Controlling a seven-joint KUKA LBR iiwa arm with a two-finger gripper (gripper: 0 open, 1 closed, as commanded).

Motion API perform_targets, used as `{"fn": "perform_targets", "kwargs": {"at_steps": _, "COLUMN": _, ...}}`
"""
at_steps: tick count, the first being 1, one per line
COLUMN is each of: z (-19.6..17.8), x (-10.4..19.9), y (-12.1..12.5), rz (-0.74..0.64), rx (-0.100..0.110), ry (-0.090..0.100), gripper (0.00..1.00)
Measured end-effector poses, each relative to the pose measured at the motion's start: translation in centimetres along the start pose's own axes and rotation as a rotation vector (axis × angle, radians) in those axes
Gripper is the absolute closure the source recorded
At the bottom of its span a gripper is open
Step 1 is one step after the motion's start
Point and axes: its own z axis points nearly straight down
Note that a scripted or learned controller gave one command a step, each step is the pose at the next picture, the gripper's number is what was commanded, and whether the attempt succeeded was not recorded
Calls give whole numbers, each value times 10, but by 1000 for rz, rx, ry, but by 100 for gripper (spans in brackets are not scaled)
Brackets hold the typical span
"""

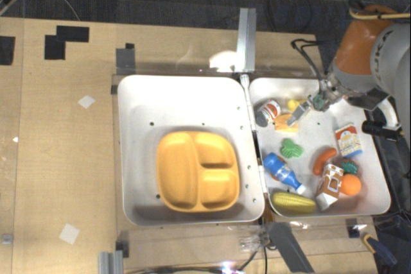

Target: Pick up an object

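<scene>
Camera view has the gripper [302, 112] low in the right bin's [379, 202] far-left corner among the can [268, 112] and yellow piece [287, 125] (pincer state, can't tell), so it could easily nudge them instead of grabbing.

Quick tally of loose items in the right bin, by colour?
Yellow: 2, corn cob, small piece
Orange: 2, ball, oval piece
Green: 2, leafy piece, teal piece
Blue: 1, bottle
Cartons: 2
Can: 1
Total: 10
</scene>
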Motion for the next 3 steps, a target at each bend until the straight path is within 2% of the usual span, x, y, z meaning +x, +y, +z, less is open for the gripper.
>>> {"fn": "perform_targets", "kwargs": {"at_steps": 1, "z": -16, "x": -3, "y": 5, "rz": -7, "rx": -19, "ry": -22, "gripper": 100}}
{"fn": "perform_targets", "kwargs": {"at_steps": 2, "z": -13, "x": -1, "y": 3, "rz": -6, "rx": -11, "ry": -14, "gripper": 0}}
{"fn": "perform_targets", "kwargs": {"at_steps": 3, "z": 8, "x": -4, "y": 3, "rz": 87, "rx": 0, "ry": 1, "gripper": 0}}
